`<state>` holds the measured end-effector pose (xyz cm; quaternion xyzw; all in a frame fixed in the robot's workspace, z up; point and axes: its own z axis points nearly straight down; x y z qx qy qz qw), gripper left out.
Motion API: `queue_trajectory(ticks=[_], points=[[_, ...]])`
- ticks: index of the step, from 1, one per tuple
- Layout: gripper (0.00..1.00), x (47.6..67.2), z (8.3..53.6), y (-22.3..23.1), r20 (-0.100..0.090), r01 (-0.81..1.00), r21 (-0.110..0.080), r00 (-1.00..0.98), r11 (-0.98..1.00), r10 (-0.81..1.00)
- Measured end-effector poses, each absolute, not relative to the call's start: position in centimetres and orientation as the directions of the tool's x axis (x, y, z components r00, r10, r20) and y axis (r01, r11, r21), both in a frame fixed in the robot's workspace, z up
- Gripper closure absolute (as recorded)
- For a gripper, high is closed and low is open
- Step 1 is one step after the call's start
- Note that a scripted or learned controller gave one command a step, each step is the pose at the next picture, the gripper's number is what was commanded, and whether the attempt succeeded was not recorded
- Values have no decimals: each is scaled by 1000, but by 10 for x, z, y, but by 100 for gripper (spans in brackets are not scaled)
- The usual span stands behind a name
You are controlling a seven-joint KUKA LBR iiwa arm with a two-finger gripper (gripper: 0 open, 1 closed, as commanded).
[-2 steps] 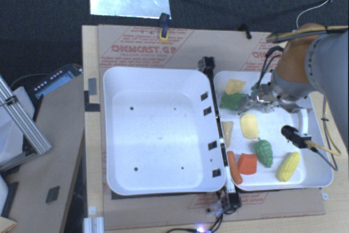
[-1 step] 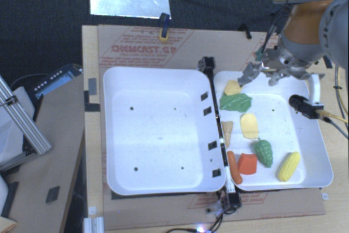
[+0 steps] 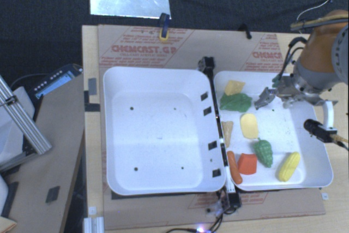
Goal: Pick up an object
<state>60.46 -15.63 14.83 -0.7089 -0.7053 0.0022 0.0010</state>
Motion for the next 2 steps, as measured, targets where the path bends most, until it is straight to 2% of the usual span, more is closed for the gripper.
queue_trajectory(ticks=[1, 2], points=[[0, 559, 81, -135, 3, 1000, -6, 0, 0, 1000], [100, 563, 96, -136, 0, 1000, 4, -2, 2, 1000]])
